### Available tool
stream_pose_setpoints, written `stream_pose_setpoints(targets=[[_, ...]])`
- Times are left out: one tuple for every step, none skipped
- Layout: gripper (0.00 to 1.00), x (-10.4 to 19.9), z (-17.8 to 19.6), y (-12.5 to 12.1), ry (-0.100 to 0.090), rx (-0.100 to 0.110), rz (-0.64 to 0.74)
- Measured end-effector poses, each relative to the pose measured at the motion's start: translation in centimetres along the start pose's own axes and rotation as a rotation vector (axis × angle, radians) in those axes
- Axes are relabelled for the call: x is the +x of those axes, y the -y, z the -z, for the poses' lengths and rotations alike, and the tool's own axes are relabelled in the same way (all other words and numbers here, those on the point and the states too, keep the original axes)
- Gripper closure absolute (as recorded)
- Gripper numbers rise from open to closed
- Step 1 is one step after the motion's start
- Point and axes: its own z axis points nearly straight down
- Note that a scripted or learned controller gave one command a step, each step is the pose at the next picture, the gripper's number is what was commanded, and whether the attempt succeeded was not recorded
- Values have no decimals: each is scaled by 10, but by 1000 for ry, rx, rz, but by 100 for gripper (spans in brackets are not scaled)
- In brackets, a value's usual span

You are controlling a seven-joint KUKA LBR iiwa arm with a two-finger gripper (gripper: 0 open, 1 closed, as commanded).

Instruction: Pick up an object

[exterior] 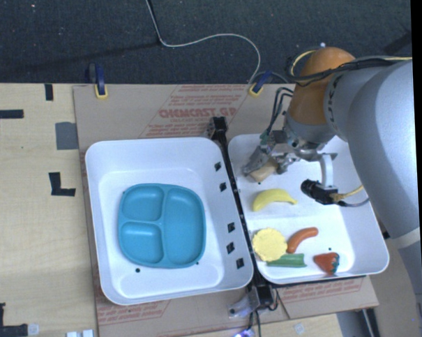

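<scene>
My gripper point(261, 168) is low over the back left corner of the right bin point(359, 214), near the divider. A small tan piece point(264, 173) shows at its tip, but whether it is gripped is unclear. Just in front of the gripper lies a yellow banana point(274, 198). Closer to the front of that bin are a round yellow piece point(269, 244), an orange sausage-shaped piece point(302, 238), a green bean-like piece point(285, 261) and a small red piece point(327, 262).
The left bin point(106, 169) holds a blue divided plate point(162, 225). A black cable end point(322, 191) hangs off the wrist over the right bin. The grey arm point(384, 136) covers the right bin's back right side.
</scene>
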Motion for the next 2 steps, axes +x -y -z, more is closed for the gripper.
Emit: stream_pose_setpoints(targets=[[100,-2,63,-3,0,-7,-1],[100,0,107,-8,0,-7,-1]])
